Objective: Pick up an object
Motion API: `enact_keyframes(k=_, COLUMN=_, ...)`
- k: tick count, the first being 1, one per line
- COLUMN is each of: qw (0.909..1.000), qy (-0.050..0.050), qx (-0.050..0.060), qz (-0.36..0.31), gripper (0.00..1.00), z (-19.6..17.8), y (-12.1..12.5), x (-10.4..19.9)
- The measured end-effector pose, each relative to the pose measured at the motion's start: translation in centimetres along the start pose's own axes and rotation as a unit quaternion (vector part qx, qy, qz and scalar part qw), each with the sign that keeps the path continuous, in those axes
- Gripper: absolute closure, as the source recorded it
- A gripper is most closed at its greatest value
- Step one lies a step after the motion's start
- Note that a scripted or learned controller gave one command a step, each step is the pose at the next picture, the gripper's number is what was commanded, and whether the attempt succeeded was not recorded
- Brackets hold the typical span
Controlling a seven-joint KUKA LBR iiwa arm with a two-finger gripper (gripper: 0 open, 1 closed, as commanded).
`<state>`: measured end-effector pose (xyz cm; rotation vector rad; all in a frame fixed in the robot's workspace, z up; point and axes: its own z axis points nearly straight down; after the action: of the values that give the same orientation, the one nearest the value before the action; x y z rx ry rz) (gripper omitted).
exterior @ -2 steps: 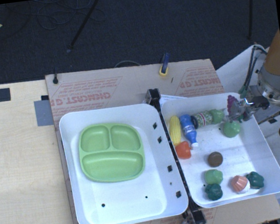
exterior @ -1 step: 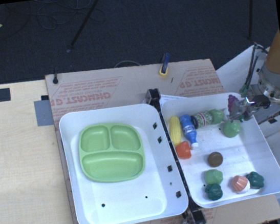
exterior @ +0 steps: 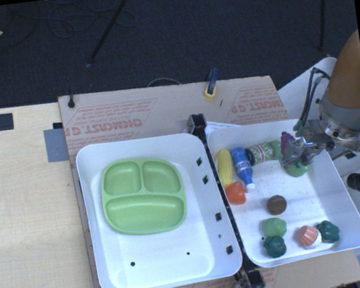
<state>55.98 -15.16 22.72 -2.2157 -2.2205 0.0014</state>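
Pincer (exterior: pixel 294 154) low in the right bin (exterior: pixel 349 216), near its far right part, reaching in from the right under the grey wrist and orange band. Dark, purplish fingers point down over a small green object (exterior: pixel 297 170); whether they are open or closed on it cannot be told from this angle. The green object sits on the bin floor directly beneath the fingertips, touching or nearly so.

Other contents of the right bin: a yellow corn cob (exterior: pixel 224 166) and a blue bottle (exterior: pixel 241 166) lie side by side along the left wall, an orange piece (exterior: pixel 235 194) at their near ends. A green bottle (exterior: pixel 264 153) lies on its side, between the blue bottle and the pincer. A brown round item (exterior: pixel 277 204) sits mid-bin, apart from the rest. Along the near edge: a light green lump (exterior: pixel 274 227) with a dark teal one (exterior: pixel 275 246) just in front, then a pink-and-white item (exterior: pixel 306 236) touching another dark teal piece (exterior: pixel 328 231).

Left bin (exterior: pixel 119 275) holds a light green divided plate (exterior: pixel 143 196), three compartments, lying flat toward the far side.

Both bins rest on cardboard (exterior: pixel 136 116) on the bench (exterior: pixel 26 228).
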Motion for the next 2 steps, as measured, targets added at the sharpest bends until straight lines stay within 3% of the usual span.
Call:
enact_keyframes(k=1, qw=1.0, qy=0.0, qx=0.0, qz=0.0, gripper=1.0, z=-0.8, y=-3.4, x=3.6)
enact_keyframes(k=2, qw=1.0, qy=0.0, qx=0.001, qz=0.0, gripper=1.0, z=0.7, y=-6.9, x=8.3)
